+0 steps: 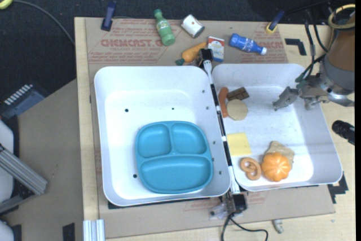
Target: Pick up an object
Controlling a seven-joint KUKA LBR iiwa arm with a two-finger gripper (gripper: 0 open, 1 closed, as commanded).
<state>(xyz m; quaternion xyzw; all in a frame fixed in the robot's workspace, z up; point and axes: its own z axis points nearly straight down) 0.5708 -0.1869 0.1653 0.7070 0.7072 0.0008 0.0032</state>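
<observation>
Food toys sit in the right bin [316, 121]: a pumpkin [276, 167], pretzel [250, 167], cheese [238, 144] and cookie [237, 112]. Jaws [287, 99] hang over bare floor; spread or pressed, I cannot tell. Best go straight down over 1 toy, then squeeze.

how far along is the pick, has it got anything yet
Done: the arm has reached over the right bin, end effector near its upper right. In hand: nothing shows between its fingers. Left: the whole pick. The pumpkin, pretzel, yellow square and round cookie all lie on the bin floor, apart from the end effector.
</observation>
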